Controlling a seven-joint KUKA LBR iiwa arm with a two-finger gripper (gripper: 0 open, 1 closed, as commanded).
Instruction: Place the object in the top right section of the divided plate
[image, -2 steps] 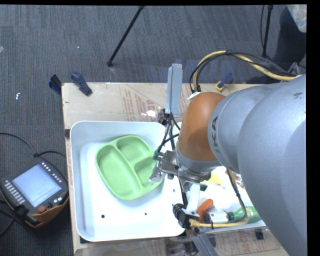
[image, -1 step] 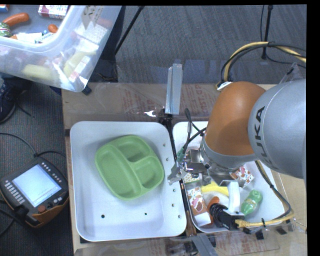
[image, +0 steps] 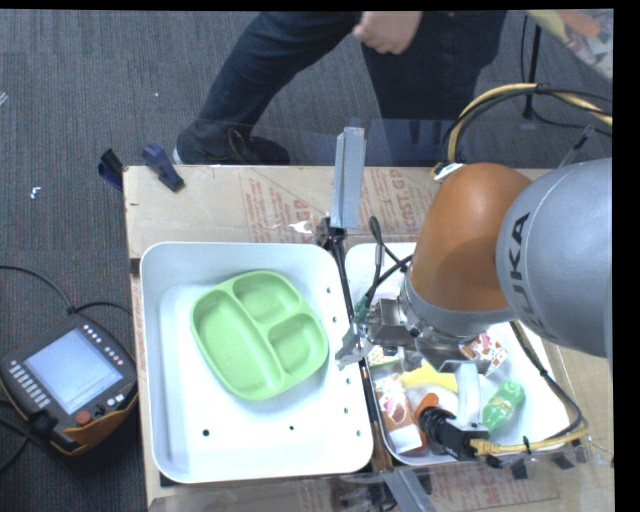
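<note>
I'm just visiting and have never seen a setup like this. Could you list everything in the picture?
Left bin: one, white, on the bench.
Right bin: one, white, beside it.
Divided plate: one, green, in the left bin.
Yellow item: one, right bin, under the arm.
Green item: one, right bin, near its right side.
Printed packs: two, white and red, right bin.
Blue clip: one, bench's far left corner.
Handheld screen unit: one, grey and orange, on the floor to the left.
Person: one, dark clothes, behind the bench.
Robot arm: one, grey with an orange band, over the right bin.
</note>
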